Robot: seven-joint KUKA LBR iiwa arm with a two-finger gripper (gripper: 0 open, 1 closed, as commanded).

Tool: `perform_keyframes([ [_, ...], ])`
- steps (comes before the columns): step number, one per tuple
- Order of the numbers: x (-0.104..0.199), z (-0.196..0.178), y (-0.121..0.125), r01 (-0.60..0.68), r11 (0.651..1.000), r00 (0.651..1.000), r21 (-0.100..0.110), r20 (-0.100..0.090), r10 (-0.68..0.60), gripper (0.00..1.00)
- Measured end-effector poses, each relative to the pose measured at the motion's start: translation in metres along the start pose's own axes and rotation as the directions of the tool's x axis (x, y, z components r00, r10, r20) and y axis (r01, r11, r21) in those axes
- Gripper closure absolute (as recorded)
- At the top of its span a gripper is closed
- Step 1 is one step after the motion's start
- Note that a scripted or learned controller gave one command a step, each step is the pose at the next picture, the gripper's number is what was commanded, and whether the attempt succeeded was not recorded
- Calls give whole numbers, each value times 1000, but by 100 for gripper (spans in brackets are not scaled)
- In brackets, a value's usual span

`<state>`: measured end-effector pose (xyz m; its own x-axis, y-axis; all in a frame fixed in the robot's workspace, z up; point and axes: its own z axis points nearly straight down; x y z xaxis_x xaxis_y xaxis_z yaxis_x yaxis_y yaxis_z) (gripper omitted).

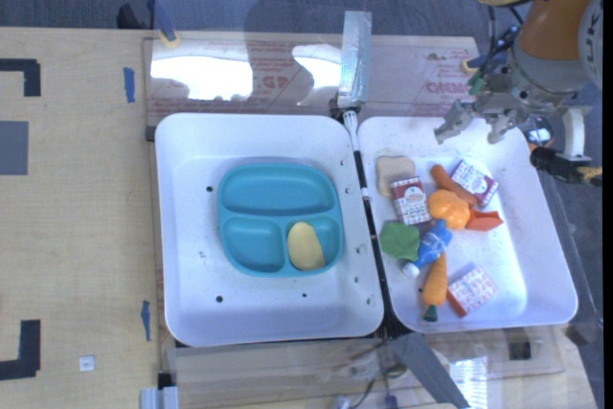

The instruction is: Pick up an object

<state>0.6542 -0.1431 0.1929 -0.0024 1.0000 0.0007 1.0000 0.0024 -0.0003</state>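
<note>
My gripper hangs over the back edge of the right bin, its two fingers spread open with nothing between them. Below it in that bin lie a red-and-white carton, an orange ball, a slim orange carrot, a tan bread slice, a second red carton, a green piece, a blue bottle, another carrot and a third carton. The nearest item, the carton, sits just in front of the fingertips.
The left bin holds a teal divided tray with a yellow lemon-like piece in its front right compartment. A clear panel and a metal post stand behind the bins. Wooden bench lies to the left.
</note>
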Motion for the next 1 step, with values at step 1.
perform_keyframes([
  [1,85,8,-10,-283,959,959,3,-1,283,0],
])
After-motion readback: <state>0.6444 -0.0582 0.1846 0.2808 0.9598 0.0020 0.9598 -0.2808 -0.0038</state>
